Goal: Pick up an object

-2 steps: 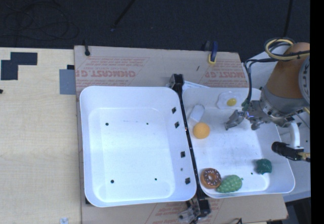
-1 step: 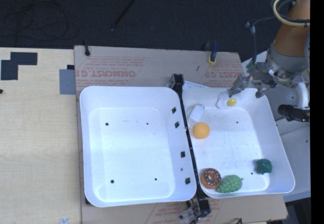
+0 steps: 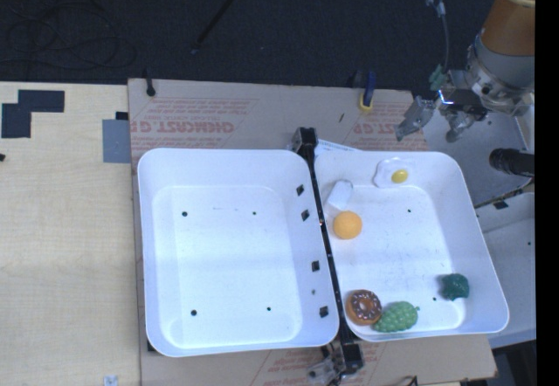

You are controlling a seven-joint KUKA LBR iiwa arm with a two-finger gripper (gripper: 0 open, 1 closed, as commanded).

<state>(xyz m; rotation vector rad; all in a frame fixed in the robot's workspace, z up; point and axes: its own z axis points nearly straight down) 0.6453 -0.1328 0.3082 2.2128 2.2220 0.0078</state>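
Observation:
My gripper (image 3: 434,121) hangs above the far right corner of the right bin (image 3: 476,227), its two fingers spread open with nothing between them. In that bin lie a fried egg toy (image 3: 392,174) near the far wall, a white cup-like piece (image 3: 338,193) to its left, and an orange ball (image 3: 348,225) near the divider. Along the near edge sit a chocolate doughnut (image 3: 362,306), a green bunch of grapes (image 3: 396,317) and a dark green broccoli piece (image 3: 454,286). The gripper is high and behind the egg, touching none of them.
The left bin (image 3: 157,227) stands beside the right one, joined at a black clamp strip (image 3: 316,236). Both rest on a cardboard sheet (image 3: 218,118). A blue and yellow clamp (image 3: 367,92) stands at the cardboard's far edge.

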